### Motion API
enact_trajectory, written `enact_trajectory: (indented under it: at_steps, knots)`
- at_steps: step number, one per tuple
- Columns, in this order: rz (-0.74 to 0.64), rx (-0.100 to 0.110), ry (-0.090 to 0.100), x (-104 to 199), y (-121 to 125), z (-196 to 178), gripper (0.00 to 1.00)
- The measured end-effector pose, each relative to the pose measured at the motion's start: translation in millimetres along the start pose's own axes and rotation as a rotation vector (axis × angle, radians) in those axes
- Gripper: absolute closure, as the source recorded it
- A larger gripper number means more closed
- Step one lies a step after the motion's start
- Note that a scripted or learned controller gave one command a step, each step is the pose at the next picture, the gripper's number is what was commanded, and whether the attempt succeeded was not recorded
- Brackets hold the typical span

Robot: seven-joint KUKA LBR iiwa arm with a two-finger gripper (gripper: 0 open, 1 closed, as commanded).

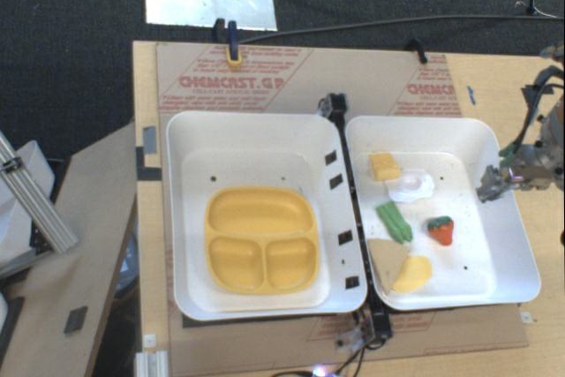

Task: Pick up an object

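The right bin (494,216) holds several small items: a yellow block (384,166), a white translucent piece (412,185), a green pod-shaped toy (395,222), a red strawberry toy (441,229) and a yellow banana-like piece (412,274). My gripper (491,186) reaches in from the right edge and hangs over the bin's right rim, well to the right of the strawberry. It is small and dark in this view.
The left bin (190,216) contains a yellow divided tray (261,238). A black divider strip (344,190) runs between the bins. Cables and clamps lie along the cardboard at the back (300,71). A tan patch (384,253) lies on the right bin's floor.
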State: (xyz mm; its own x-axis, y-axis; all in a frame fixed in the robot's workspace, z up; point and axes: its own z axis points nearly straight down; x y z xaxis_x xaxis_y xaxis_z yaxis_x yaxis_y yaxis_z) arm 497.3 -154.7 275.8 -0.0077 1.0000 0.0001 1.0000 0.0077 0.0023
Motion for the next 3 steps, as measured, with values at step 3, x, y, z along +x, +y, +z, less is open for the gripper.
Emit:
enact_trajectory:
  at_steps: [3]
  knots:
    - [0.001,0.002,0.001,149.7,14.0,38.5,1.0]
